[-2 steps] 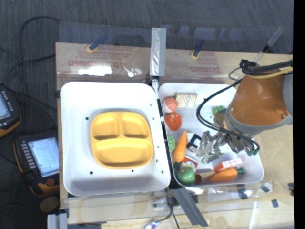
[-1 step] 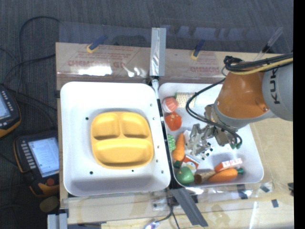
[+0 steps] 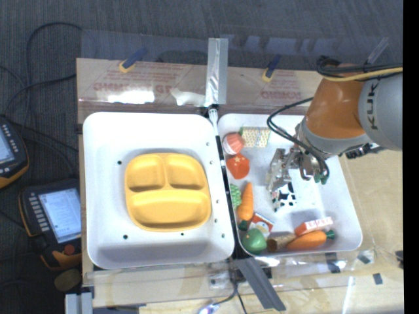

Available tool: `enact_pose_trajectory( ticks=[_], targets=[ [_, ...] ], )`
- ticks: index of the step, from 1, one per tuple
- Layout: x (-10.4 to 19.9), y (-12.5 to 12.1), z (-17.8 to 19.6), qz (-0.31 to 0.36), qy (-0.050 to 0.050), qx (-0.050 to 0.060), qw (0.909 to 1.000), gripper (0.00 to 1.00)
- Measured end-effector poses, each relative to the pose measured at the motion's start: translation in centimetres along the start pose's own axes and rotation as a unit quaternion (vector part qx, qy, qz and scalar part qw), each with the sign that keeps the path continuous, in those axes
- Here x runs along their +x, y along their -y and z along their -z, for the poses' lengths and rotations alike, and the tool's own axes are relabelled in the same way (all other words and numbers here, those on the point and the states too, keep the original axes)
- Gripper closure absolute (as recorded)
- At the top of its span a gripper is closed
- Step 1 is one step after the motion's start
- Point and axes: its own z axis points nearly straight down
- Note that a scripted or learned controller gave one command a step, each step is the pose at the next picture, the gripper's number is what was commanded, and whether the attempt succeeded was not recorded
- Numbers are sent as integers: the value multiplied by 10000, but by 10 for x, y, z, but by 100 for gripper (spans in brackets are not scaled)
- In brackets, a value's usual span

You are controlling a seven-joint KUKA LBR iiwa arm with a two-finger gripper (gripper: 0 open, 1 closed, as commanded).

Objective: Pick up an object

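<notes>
Tool (image 3: 280, 173) fingers' spacing perhaps too small to tell.

Arm (image 3: 366, 110): white letters "KU" are showing on the grey link beside the orange band, running down the link and cut off at the frame edge.
Cardboard sheet (image 3: 131, 84): faded red print is showing through the clear film behind both bins, too blurred to read.
Small red packet (image 3: 315, 225): a white label is showing, its print too small to read.

Dark grey carpet (image 3: 163, 5) surrounds the wooden bench (image 3: 98, 70), with black cables (image 3: 39, 84) trailing at left.
</notes>
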Motion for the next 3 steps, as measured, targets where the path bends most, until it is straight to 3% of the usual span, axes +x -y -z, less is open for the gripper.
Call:
enact_pose_trajectory(
  ticks=[1,2,3],
  targets=[
    [0,0,0,-1,0,3,10000,0],
    [39,33,-20,273,45,15,9996,0],
    [59,72,-20,277,119,15,9995,0]
  ],
)
